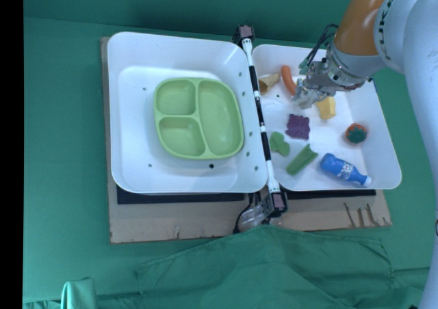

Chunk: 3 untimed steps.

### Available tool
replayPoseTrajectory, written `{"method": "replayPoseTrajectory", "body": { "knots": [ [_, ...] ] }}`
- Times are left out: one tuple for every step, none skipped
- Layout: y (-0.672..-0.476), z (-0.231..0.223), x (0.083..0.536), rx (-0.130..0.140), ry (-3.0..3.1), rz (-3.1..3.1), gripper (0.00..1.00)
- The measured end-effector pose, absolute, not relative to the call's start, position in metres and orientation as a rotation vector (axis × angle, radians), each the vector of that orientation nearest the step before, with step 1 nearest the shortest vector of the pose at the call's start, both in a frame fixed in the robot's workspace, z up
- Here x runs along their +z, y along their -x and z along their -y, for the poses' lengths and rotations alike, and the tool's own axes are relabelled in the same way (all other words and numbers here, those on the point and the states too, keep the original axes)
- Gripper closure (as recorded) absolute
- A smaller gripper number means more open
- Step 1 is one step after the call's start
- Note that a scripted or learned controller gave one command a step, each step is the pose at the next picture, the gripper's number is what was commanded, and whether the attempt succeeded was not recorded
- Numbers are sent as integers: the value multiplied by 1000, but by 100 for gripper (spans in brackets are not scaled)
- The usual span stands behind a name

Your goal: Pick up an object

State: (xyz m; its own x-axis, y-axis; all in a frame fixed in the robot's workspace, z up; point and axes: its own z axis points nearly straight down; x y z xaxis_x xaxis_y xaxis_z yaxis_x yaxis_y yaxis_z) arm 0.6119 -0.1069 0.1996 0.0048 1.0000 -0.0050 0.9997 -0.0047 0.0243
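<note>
Over the shallow white right bin (383,164), the two-finger gripper (309,99) hangs just beside the yellow block (326,107) and slim orange carrot (289,79); finger state cannot be told. Bare floor lies along the far edge.

Robot lab: green-draped bench (61,130), two white bins (130,55), toy food.

Divided plate (198,117) in left bin (137,55); bottle (344,169) at right bin's (383,164) front.
</note>
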Motion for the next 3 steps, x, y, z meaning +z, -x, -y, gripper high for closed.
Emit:
{"method": "replayPoseTrajectory", "body": {
  "knots": [
    [-612,107,199,19,-2213,-2202,0],
    [-579,87,286,12,-2215,-2214,0],
    [-536,99,321,7,-2222,-2211,0]
  ]
}}
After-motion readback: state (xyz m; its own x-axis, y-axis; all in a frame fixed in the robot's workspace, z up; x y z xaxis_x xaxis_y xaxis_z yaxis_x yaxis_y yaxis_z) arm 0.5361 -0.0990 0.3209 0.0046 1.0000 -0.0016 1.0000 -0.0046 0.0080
